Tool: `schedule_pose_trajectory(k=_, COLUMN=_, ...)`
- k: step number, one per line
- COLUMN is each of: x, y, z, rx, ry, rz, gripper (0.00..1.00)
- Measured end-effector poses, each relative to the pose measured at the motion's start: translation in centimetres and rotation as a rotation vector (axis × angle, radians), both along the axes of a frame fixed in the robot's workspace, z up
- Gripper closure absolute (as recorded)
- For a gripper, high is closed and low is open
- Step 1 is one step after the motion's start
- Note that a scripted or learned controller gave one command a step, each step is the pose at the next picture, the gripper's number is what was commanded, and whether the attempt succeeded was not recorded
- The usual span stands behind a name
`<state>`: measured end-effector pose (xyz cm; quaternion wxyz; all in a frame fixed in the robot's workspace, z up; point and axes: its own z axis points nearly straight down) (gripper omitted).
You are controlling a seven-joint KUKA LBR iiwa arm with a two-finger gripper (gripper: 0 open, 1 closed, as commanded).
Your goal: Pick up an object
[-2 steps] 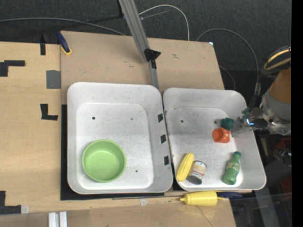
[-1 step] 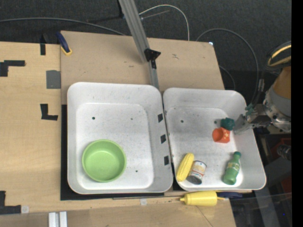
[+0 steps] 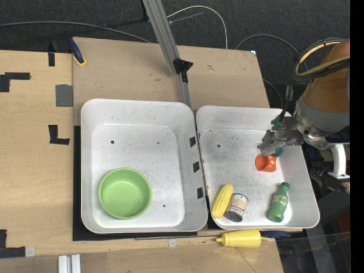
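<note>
We see the gripper (image 3: 272, 147) low over the right bin (image 3: 227, 124), near that bin's right wall, and we cannot tell how it is set. The orange object (image 3: 265, 163), small and rounded, lies just beneath and in front of it, touching or nearly touching; nothing visibly holds it. Further toward the near rim stand a green plastic bottle (image 3: 278, 203), and to its left a small printed can (image 3: 236, 206) resting against a ribbed yellow corn cob (image 3: 222, 201). Well to the gripper's left, the left bin (image 3: 136, 115) holds a smooth green bowl (image 3: 124, 193) in its near corner. Both bins are white and speckled with rounded rims. Bare floor lies left of the gripper. A yellow bottle (image 3: 241, 239) lies outside, on the bench (image 3: 119, 67).
</note>
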<state>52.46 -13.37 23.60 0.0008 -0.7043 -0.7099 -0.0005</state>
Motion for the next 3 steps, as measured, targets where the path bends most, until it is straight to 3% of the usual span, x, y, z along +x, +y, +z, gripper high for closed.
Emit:
schedule_pose_trajectory(k=1, x=1.1, y=6.1, z=-0.4, rx=0.0, ry=0.002, rz=0.0, gripper=1.0)
schedule_pose_trajectory(k=3, x=3.5, y=15.1, z=-0.5, rx=-0.002, ry=0.002, rz=-0.002, gripper=1.0)
